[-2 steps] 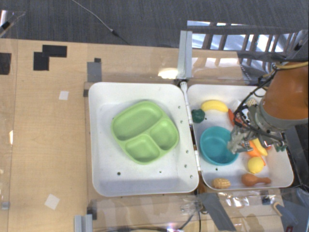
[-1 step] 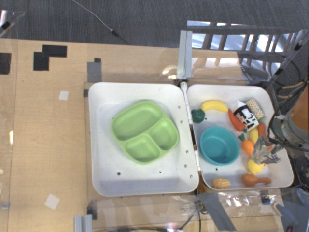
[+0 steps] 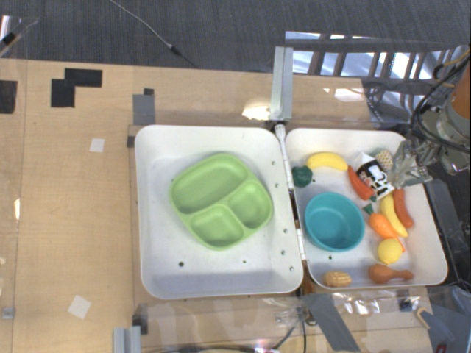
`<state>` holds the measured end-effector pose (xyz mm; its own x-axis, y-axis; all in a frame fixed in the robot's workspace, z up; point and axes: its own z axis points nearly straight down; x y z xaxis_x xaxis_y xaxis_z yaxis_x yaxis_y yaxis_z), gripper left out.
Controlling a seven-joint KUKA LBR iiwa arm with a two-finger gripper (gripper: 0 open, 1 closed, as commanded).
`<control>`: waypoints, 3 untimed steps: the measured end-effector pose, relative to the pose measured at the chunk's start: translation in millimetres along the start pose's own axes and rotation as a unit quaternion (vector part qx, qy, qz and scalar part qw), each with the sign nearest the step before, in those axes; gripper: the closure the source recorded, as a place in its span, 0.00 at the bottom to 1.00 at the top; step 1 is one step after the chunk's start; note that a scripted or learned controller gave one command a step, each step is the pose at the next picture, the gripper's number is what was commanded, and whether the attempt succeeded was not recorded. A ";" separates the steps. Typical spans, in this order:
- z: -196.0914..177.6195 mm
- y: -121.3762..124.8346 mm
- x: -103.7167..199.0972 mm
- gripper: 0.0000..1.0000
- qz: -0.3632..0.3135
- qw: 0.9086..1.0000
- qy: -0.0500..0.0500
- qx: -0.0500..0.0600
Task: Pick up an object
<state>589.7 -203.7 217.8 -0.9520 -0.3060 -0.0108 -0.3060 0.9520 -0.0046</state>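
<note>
The right bin (image 3: 434, 235) holds several toy foods. Among them are a yellow banana (image 3: 327, 160), a dark green piece (image 3: 302, 175), a teal bowl (image 3: 335, 222), a black-and-white item (image 3: 376, 177), a carrot (image 3: 383, 226), a lemon (image 3: 390, 251) and a brown drumstick (image 3: 390, 274). My gripper (image 3: 410, 166) hangs over the bin's upper right corner, just right of the black-and-white item and above a red sausage (image 3: 403, 207). I see nothing held in it.
A green divided plate (image 3: 221, 199) lies in the left bin (image 3: 158, 271). A metal post (image 3: 282, 83) stands behind the divider between the bins. Dark cables and a rail crowd the back right. A small tan piece (image 3: 338, 278) lies by the right bin's front wall.
</note>
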 end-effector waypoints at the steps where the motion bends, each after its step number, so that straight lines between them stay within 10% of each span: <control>1: 2.2 -0.2 1.4 0.00 0.001 1.000 0.002 -0.001; 2: 119.5 17.0 26.0 0.00 -0.088 0.996 0.000 0.001; 3: 126.3 69.1 35.3 0.00 -0.087 0.996 -0.003 0.002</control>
<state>536.5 -148.9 90.8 -0.8840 -0.4672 -0.0161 -0.4671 0.8841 -0.0118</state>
